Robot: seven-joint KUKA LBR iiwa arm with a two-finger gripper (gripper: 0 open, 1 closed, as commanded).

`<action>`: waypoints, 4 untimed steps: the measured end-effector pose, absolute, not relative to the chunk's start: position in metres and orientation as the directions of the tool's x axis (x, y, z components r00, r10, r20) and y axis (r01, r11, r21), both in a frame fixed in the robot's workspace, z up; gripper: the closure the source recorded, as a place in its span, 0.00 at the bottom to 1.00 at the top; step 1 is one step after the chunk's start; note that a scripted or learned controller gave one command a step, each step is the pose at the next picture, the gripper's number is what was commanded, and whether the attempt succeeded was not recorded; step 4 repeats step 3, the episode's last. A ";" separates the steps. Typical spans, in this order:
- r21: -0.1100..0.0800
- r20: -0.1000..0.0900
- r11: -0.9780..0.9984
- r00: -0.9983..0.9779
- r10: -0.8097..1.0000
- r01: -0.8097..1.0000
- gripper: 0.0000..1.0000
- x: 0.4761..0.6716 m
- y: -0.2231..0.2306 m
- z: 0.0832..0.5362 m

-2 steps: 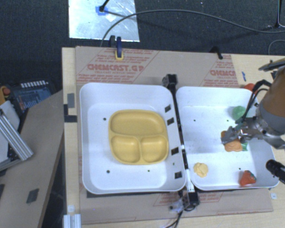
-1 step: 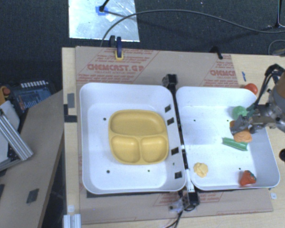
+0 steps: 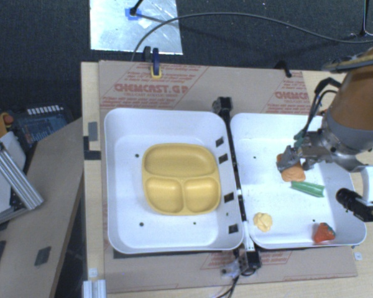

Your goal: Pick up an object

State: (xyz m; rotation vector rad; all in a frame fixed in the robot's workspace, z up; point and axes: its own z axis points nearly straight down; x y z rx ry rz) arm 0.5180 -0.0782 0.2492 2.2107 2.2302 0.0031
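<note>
In the right bin [image 3: 261, 129], a green pod-shaped piece [image 3: 308, 188] lies just beside the orange object [image 3: 293, 174], with a pale yellow lump [image 3: 262, 221] and a red strawberry-like toy [image 3: 324, 232] nearer the front edge. The left bin [image 3: 121, 135] holds a yellow divided tray [image 3: 179, 178]. The gripper [image 3: 290, 160] sits over the small, rounded orange object, possibly touching it; whether it is spread or pinching I cannot tell.

In the right bin [image 3: 267, 129], an orange lump [image 3: 293, 174] lies near the right edge, with a green stick [image 3: 308, 188] just beside it. A yellow lump [image 3: 262, 221] sits near the front edge. A red strawberry [image 3: 324, 232] lies in the front right corner.
</note>
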 end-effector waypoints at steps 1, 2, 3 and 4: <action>0.002 0.001 0.010 -0.010 1.000 1.000 1.00 0.538 -0.028 0.235; 0.004 0.002 0.010 -0.010 1.000 1.000 1.00 0.562 0.021 0.243; 0.003 0.001 0.009 -0.009 1.000 1.000 1.00 0.594 0.073 0.231; 0.003 0.001 0.009 -0.009 1.000 1.000 1.00 0.594 0.073 0.231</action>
